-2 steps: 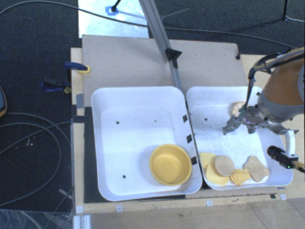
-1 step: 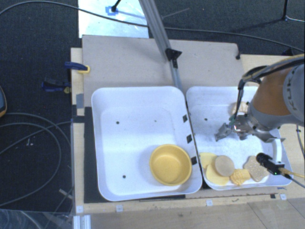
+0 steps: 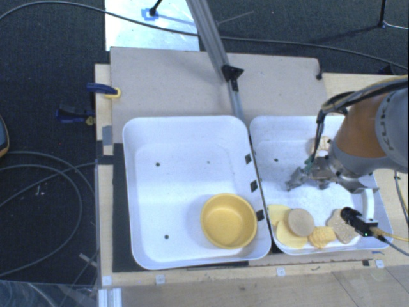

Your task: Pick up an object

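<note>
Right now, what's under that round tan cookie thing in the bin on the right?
The tan disc lies on top of flat yellow pieces, beside a waffle-like piece. Whatever sits under the disc's middle is covered, so I cannot tell.

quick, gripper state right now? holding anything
Gripper: low over the right white bin, above the pile of yellow and tan food pieces; whether it is open, shut or holding anything cannot be told.
</note>
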### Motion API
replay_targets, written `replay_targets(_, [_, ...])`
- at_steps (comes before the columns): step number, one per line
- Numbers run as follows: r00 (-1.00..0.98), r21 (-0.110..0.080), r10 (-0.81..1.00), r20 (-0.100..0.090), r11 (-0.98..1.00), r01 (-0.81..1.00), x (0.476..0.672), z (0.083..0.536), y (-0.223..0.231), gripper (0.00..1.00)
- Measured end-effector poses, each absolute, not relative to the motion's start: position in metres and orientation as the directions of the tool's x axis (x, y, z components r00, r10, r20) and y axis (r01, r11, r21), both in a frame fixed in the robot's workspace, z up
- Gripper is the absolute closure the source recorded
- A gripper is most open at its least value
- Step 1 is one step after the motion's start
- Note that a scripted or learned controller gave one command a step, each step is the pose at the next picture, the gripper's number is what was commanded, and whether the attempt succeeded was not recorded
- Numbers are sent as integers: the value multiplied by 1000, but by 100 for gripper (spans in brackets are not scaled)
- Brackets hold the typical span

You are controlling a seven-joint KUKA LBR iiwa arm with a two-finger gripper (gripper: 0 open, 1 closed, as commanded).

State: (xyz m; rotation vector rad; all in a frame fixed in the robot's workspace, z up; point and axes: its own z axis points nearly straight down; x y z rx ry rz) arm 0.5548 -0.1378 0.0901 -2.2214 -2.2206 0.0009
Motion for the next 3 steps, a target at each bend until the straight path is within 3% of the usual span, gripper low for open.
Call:
replay_targets(1, [1, 3, 1000, 0, -1, 1000, 556, 102, -138, 100])
replay_targets(3, [-5, 7, 1000, -2, 5, 1000, 563, 211, -139, 100])
